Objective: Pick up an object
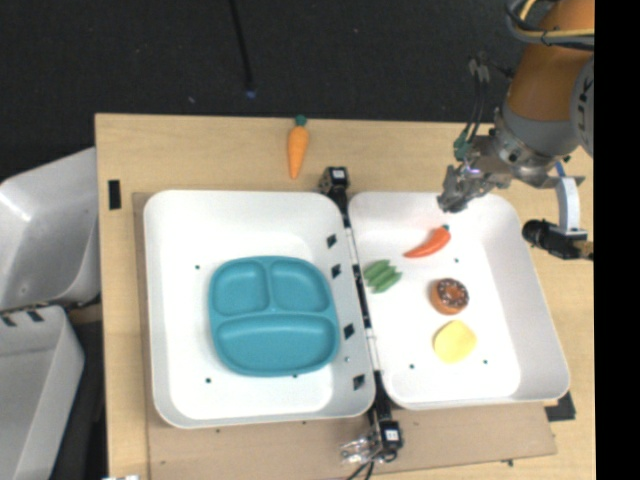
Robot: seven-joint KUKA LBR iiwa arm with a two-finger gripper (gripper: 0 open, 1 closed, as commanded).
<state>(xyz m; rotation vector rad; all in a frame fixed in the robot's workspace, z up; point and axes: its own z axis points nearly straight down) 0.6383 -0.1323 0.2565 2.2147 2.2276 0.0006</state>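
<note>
Yellow piece; claw above chili

The gripper hangs over the far part of the right bin, with the grey arm rising behind it. Just below the tool lies a red chili pepper. Farther on the near side sit a chocolate donut and a yellow piece. A green piece lies toward the left bin, which holds a teal divided plate. A carrot rests on the bench, well apart from the tool.
</note>
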